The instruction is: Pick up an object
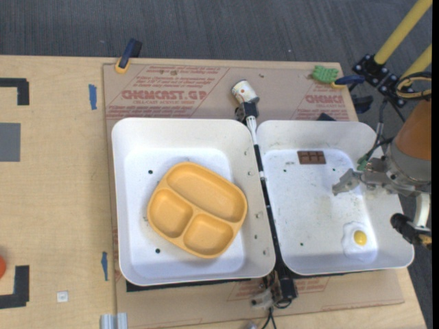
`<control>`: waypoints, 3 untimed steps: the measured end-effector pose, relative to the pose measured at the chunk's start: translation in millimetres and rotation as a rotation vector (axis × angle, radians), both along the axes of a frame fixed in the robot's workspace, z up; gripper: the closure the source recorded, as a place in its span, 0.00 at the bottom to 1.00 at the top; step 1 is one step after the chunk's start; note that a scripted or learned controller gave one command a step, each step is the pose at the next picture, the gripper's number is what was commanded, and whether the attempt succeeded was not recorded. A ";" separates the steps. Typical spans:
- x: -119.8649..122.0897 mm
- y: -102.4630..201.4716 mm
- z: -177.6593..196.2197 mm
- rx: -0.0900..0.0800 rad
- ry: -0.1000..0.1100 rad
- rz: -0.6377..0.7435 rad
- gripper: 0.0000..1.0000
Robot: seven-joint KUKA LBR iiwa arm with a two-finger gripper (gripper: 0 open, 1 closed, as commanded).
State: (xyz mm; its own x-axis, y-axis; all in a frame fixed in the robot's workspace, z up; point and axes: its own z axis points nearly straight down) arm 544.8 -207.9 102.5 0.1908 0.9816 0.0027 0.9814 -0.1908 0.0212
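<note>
Objects for picking lie in both bins in the camera view. The fried-egg toy [358, 238] sits near the front right corner of the right bin [322, 258], low and flat on the floor, close to the wall there (a spot where a two-finger grasp would likely crowd the rim). A small brown chocolate-bar piece [312, 157] lies flat toward the back of the same bin, well apart from the egg. The left bin [130, 204] holds a yellow divided plate [197, 209], its three compartments facing up, set at a slant across the middle of the floor; resting open side up like that, it probably offers only its rim to pinch.

The gripper [345, 184] reaches in from the right, over the right bin's middle right part, between the chocolate piece and the egg and touching neither. Its pale tip looks slim, but whether it is spread or closed cannot be told from this angle, and nothing is seen held in it. It seems placed for a descent, with the egg the nearer candidate.

Red print on the cardboard sheet [171, 91] beneath the bins reads roughly "CHEMCAST", repeated at the right.
</note>
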 end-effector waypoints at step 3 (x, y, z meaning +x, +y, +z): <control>9.5 -5.7 0.3 -0.007 0.000 0.340 0.00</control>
State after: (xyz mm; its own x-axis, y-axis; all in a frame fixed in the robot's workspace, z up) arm 554.2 -213.6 102.8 -0.1479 0.9890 -0.0045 0.9888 0.1479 0.0212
